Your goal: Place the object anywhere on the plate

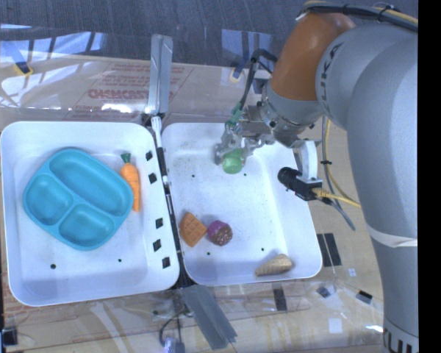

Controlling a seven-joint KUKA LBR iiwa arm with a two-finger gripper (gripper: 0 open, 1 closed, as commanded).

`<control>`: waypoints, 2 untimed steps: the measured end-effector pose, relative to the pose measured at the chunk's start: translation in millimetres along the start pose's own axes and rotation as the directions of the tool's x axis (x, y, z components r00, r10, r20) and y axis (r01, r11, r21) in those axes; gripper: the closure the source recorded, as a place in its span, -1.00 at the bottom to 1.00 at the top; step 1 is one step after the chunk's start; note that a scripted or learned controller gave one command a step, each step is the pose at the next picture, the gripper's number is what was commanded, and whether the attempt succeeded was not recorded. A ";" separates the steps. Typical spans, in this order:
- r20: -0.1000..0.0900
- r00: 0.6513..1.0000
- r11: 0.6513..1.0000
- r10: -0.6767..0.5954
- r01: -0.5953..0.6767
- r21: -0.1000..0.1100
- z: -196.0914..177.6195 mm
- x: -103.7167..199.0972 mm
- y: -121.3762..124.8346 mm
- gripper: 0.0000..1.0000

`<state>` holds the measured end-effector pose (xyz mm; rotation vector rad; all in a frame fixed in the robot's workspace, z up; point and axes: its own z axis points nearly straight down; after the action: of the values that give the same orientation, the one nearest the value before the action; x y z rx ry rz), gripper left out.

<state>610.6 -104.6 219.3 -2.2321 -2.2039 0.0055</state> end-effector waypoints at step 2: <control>0.001 0.999 0.999 0.035 -0.035 -0.002 -24.0 174.8 -21.2 1.00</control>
<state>591.8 70.4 243.6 -2.2714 -2.1664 0.0046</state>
